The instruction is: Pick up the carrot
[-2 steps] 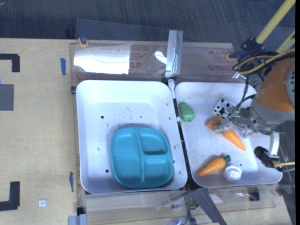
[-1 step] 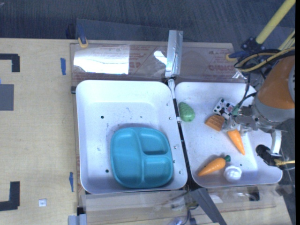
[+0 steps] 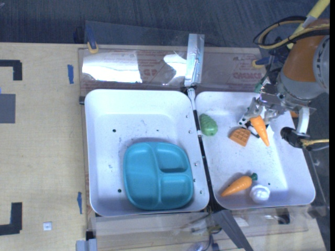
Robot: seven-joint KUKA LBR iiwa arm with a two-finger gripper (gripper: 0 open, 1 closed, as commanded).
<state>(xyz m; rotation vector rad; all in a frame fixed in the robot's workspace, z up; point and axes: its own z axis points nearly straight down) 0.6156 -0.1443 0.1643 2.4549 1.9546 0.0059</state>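
Two carrots are seen in the right bin point(image 3: 298, 156). One carrot point(image 3: 237, 185) lies near the lower edge of this bin, in the lower right of the frame, with its green top beside a small white object point(image 3: 259, 194). A second carrot point(image 3: 259, 129) is found in the upper right of the frame, directly under the gripper point(image 3: 260, 120), with its tip pointing down and to the right.

Both carrots appear to be toy pieces of hard plastic, so they are judged to be light, stiff and rather smooth. The tapered form may slip out of a grasp taken near the tip; the thick part near the top is judged to be the better place for holding, across the short axis.

The gripper is lowered onto the thick end of the upper carrot, and this end seems to sit between the fingers, which are brought narrow around it. Whether the carrot is lifted from the floor of the bin cannot be told. An orange waffle-like piece point(image 3: 240, 136) lies just to the left of it, and a green object point(image 3: 208, 125) rests near the wall between the bins. A blue divided plate point(image 3: 157, 175) is placed in the left bin point(image 3: 104, 114).
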